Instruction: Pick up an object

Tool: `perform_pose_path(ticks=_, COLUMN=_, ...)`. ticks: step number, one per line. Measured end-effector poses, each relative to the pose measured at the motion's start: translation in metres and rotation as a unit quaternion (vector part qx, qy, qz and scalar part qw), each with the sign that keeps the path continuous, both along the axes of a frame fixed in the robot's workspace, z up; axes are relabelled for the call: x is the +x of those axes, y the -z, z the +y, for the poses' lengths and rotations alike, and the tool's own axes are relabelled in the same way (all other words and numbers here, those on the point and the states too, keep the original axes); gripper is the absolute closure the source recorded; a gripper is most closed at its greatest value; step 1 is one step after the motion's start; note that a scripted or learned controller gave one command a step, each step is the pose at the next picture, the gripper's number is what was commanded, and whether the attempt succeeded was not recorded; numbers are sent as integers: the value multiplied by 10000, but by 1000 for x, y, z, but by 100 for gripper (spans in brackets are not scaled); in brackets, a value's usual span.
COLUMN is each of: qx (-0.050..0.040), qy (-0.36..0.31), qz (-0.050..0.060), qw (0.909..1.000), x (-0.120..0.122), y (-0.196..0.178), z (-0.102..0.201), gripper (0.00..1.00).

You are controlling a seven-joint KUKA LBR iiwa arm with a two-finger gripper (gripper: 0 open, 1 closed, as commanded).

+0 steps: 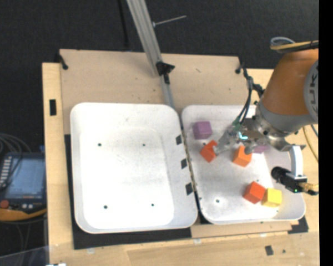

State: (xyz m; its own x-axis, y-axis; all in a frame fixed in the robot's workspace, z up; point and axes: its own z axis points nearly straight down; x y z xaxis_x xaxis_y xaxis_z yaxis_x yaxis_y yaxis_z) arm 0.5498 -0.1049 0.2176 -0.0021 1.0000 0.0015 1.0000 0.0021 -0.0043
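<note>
The right bin [222,209] holds several small blocks. A purple cube [201,129] lies near its back left. In front of that cube sits a red-orange block [209,151], with an orange block [242,156] to its right. A red-orange cube [255,192] and a yellow cube [272,197] touch each other near the front right. My gripper [236,140] hangs low over the bin, between the red-orange block and the orange block and just behind them. A pale purple piece [261,147] peeks out from under the wrist.
The left bin [80,148] lies beside the right one, their rims meeting along a line of black clips [184,162]. A slanted metal post [150,37] rises behind the bins. A black fitting [286,177] sticks out over the right bin's right edge.
</note>
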Motion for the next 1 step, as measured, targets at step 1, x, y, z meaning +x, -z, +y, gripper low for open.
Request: perform_pose_path(ticks=1, qx=-4, qy=12, qz=-28, qw=10000, x=1, y=-2, z=0, gripper=0)
